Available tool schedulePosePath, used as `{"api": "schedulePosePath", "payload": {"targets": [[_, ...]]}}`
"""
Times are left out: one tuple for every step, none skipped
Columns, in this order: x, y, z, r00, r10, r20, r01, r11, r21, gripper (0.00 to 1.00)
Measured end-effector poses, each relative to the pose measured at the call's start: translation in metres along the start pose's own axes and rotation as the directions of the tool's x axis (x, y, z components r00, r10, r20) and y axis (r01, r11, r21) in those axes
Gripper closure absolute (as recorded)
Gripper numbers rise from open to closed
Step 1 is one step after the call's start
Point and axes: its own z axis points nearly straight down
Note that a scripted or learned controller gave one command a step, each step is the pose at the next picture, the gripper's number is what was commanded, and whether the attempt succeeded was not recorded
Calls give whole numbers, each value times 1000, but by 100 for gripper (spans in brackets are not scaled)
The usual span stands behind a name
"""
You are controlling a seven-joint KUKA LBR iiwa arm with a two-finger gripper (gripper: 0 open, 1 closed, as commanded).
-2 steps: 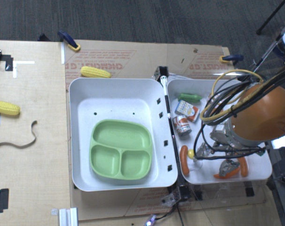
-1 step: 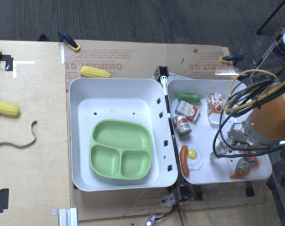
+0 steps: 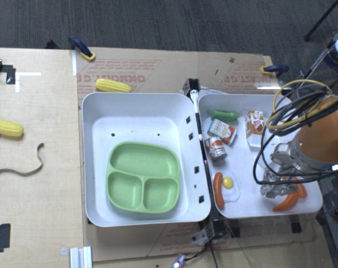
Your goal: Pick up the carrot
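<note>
Hand (image 3: 279,190) hangs low over the near right corner of the right bin (image 3: 252,208), right on top of the carrot (image 3: 287,201); whether it is spread or pinching I cannot tell, since cables and the wrist crowd the view. Orange and slim, the carrot lies on the bin floor with its long axis slanting from lower left to upper right, its left tip poking out just below the hand, seemingly touching it.

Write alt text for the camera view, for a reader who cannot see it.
The arm's pincer sits low in the right bin, right at an orange carrot near the front corner. That bin also holds a sausage, a fried egg, a can and packets; the left bin holds a green divided plate.
</note>
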Motion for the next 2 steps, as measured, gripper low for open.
{"api": "schedulePosePath", "payload": {"targets": [[-46, 34, 11, 992, 123, -8, -123, 992, -7, 100], [-32, -8, -192, 999, 47, -6, -47, 999, -6, 100]]}}
